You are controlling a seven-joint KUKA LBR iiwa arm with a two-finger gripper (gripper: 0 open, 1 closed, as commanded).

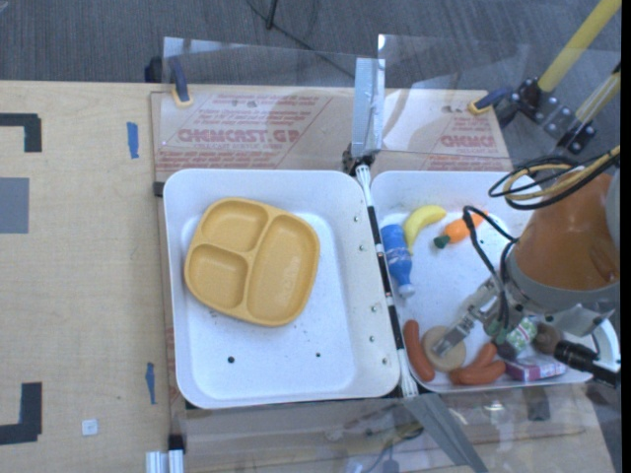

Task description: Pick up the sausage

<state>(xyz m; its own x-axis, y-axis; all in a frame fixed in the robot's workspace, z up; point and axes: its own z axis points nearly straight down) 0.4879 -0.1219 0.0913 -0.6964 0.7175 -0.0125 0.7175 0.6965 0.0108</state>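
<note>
The gripper (455, 340) is hovering over the sausage (418, 350), which is lying unlifted; I cannot tell its grip state.

Sausage (418, 351): reddish-brown, elongated, with rounded ends and a smooth glossy skin. It lies flat on the floor of the right-hand white bin (434, 274), in the near-left corner, close beside the left wall. Its long axis runs roughly from far to near, tilted slightly so the near end sits further right. The far end lies below a blue bottle (396, 257); the near end rests just beside a tan round item (451, 353)
</note>
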